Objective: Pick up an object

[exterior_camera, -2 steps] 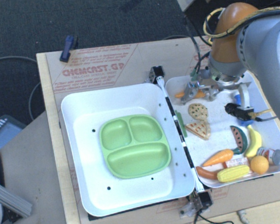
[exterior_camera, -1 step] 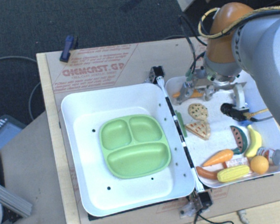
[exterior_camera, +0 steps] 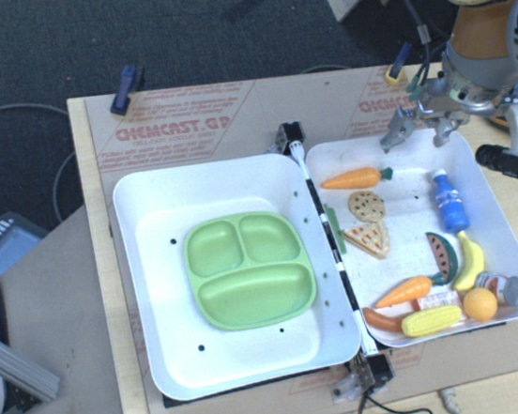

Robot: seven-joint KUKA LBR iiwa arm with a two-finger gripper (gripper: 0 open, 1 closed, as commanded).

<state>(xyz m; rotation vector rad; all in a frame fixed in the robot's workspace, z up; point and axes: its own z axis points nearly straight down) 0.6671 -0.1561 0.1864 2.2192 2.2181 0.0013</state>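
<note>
From my remote station, the left bin (exterior_camera: 153, 263) holds a green divided plate (exterior_camera: 249, 271) while the right bin (exterior_camera: 496, 208) carries the toy food. The gripper (exterior_camera: 422, 132) hangs spread wide and empty over that bin's far rim. The carrot (exterior_camera: 352, 180) lies nearest, apart from the blue bottle (exterior_camera: 447, 202); I judge a descent here risks clipping the rim or closing on nothing.

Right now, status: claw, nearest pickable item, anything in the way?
Claw open, holding nothing, above right bin's far edge. Carrot nearest, lying loose below it. Blue bottle alongside, apart. Nothing blocking.
</note>
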